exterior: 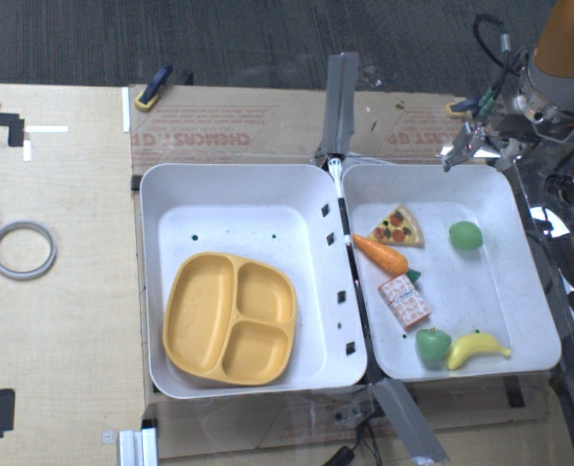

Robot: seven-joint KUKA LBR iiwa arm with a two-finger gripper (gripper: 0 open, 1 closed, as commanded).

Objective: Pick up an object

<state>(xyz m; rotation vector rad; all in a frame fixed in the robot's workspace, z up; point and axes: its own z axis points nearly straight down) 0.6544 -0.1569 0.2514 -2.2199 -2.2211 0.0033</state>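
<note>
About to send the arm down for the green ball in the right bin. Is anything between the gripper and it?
Nothing visible blocks it. The gripper is above the right bin's far rim, and the green ball lies alone on bare bin floor below it. The pizza slice sits well to its left, not touching.

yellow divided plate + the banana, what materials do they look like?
Yellow divided plate: looks like moulded plastic, matte to satin; uniform colour, rounded compartment ridges, soft highlights. Banana: probably a plastic or rubbery toy; even saturated yellow, smooth, slightly glossy, no blemishes. Neither can be confirmed from the look alone.
</note>
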